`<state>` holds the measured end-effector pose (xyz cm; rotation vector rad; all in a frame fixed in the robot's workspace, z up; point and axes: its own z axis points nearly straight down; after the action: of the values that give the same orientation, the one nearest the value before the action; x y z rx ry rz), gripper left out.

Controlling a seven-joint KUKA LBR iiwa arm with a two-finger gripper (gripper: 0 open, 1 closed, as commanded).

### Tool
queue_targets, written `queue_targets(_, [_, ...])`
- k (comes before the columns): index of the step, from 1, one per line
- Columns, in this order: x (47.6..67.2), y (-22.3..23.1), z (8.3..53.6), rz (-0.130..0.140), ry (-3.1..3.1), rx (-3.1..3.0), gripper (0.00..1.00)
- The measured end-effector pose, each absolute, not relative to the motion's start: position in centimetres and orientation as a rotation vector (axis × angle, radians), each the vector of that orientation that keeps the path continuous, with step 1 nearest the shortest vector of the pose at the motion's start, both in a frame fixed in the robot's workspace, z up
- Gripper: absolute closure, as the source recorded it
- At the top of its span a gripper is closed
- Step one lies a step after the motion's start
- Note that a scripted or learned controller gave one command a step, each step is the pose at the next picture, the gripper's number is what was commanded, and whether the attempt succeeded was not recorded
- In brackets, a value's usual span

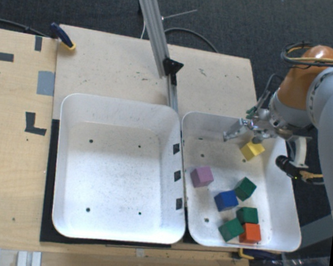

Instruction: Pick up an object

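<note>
Six blocks in right bin (285, 203); gripper (247, 132) at far end just above yellow block (252, 150), likely its target. Grip state: cannot tell.

This is a robotics lab or test cell. A grey industrial arm with an orange band (306, 62) reaches over a plain wooden tabletop (10, 115) patched with grey tape. Two shallow white bins (73, 105) sit side by side on a black mat, the right one holding coloured foam blocks (226, 200). An aluminium rail (154, 21) slants overhead, loose cables (191, 35) trail across dark carpet, and a clamp (62, 35) grips the board's edge.
</note>
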<state>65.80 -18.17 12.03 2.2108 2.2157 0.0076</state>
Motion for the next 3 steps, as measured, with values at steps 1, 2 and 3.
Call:
queue_targets(1, [65.7, -18.2, 12.5, 0.001, 2.217, 2.211, 1.00])
queue_targets(2, [66.7, -18.8, 17.7, 0.000, 2.222, 2.218, 1.00])
queue_targets(3, [66.9, -18.8, 22.8, 0.001, 2.221, 2.218, 1.00])
